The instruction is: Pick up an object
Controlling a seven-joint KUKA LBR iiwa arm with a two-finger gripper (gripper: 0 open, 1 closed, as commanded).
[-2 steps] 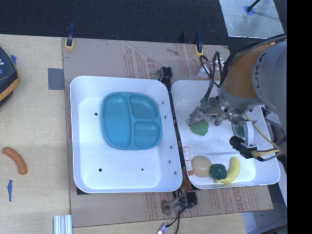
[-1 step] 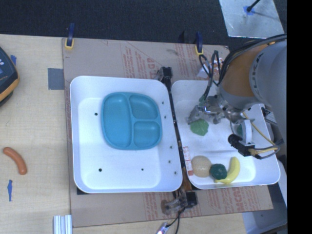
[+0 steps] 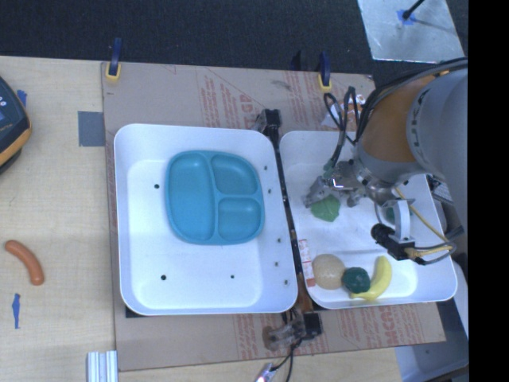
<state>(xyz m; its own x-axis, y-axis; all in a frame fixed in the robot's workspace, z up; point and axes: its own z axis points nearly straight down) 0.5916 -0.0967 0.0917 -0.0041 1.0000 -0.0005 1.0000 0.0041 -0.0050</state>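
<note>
In the right bin my gripper hangs low over a pale green leafy piece and looks to be touching its top edge. The grey arm with its orange band covers the bin's far right part. Along the bin's near edge lie a beige round item, a dark green ball and a yellow banana. None of these three is near the gripper.
The left bin holds a blue divided plate. An orange sausage lies on the bench at the far left. A black and yellow device sits at the left edge. Cables trail from the wrist over the right bin.
</note>
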